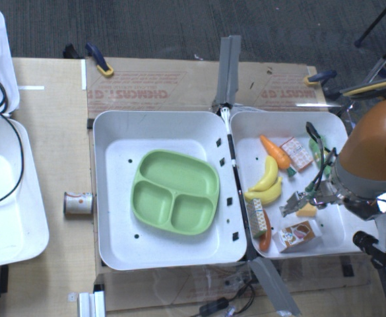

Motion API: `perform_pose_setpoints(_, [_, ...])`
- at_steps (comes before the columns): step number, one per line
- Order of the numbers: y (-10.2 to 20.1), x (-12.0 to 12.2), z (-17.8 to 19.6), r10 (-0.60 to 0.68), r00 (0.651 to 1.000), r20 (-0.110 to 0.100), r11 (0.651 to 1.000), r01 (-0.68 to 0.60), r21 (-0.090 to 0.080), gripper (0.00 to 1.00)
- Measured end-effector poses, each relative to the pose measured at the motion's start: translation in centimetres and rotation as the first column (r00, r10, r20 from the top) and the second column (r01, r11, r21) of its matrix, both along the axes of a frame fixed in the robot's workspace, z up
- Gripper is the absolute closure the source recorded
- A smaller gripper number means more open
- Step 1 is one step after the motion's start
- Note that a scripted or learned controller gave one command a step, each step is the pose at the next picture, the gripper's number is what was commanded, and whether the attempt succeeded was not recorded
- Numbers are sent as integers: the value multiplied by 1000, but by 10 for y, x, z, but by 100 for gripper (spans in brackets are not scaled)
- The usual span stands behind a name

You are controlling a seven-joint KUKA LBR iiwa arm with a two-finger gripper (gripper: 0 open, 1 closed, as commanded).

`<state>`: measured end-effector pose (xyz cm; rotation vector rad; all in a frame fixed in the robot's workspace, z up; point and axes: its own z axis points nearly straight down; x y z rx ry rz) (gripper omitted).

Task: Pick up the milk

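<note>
Camera view: arm enters from right, gripper [297, 205] low in the right bin [338, 127], over a small yellow piece [306, 211]; can't tell what state it is in. Milk carton [296, 236] lies on its side near the bin's near edge, just below the gripper, apart from it. Second carton [297, 153] farther back beside carrot [275, 150]; banana [266, 183] left of the gripper. Left bin [107, 177] holds a green divided plate [175, 191].

The milk carton [297, 236], small with a red-and-white printed face, is laid flat near the right bin's [282, 121] front edge.
</note>
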<state>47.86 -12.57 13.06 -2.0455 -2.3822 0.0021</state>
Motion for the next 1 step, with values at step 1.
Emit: perform_pose_setpoints(1, [10,-2,-16,330,944,0,944,-330,2,0])
